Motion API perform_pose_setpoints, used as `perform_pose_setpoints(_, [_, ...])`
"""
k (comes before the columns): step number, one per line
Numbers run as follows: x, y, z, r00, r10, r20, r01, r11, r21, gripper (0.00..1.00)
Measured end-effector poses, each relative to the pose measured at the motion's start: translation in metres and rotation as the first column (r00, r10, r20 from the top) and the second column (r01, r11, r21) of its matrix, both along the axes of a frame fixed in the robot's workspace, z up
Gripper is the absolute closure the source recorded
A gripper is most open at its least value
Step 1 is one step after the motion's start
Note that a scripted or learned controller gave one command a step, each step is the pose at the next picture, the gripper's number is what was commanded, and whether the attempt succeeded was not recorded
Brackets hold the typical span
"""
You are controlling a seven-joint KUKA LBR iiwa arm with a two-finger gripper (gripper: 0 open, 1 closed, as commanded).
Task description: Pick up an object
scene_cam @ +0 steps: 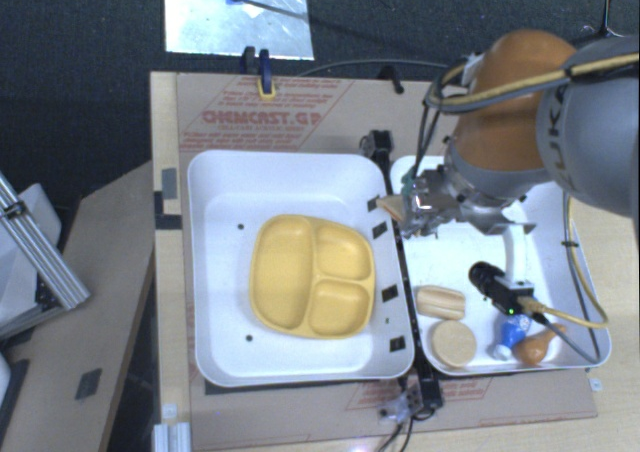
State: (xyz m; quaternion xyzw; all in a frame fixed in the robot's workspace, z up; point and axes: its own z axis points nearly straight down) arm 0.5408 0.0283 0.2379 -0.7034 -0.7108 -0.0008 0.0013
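Two white bins are set side by side on the counter (pixel 110 240): the left bin (pixel 215 240) is taken up by a yellow plate (pixel 312 275), and the right bin (pixel 445 262) carries the smaller things. A tan roll (pixel 440 302) is seen near the divider in the lower half of the right bin, with a round tan disc (pixel 452 343) just below it. A blue piece (pixel 505 338) is seen just beside an orange-brown piece (pixel 538 344) toward the lower right corner. The arm (pixel 510 110) is stretched over the upper part of the right bin, and the jaws are placed at its upper left corner, close against the divider. A small tan piece (pixel 390 207) is seen right at that spot, on the divider's edge. Whether it is gripped or merely lying beside the jaws cannot be told, nor can it be told how far the jaws are parted, as they are hidden under the wrist. The step is judged to be the grasp itself, with no lift yet shown. For this to be done well, the jaws should be centred on the tan piece and kept clear of the bin wall. They should be closed fully before any rise and then raised straight up and slowly, since a small piece pinched at its edge is likely to be dropped.
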Motion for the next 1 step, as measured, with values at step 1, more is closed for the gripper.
perform_pose_setpoints(1, [-0.0097, 0.0522, 0.0041, 1.000, 0.000, 0.001, 0.000, 1.000, -0.001, 1.00])
